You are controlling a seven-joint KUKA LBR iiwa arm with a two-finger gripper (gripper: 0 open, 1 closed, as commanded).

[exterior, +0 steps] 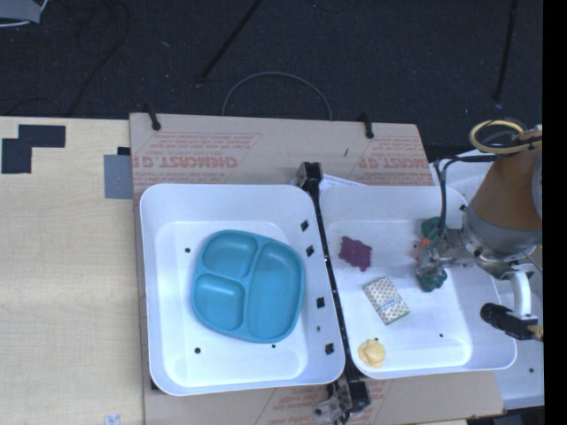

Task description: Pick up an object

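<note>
Overhead, we see the gripper (431, 257) low in the right bin (416, 352) at a green toy (432, 278), grasp unclear, nothing lifted yet, so pickup remains.

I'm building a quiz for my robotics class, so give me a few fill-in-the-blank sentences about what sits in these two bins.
1. The divided plate in the left bin is ____ in colour.
2. The purple object lies in the ____ bin.
3. The small yellow object lies near the right bin's ____ edge.
4. The pincer is over the ____ bin.

Missing words: blue; right; front; right
</note>
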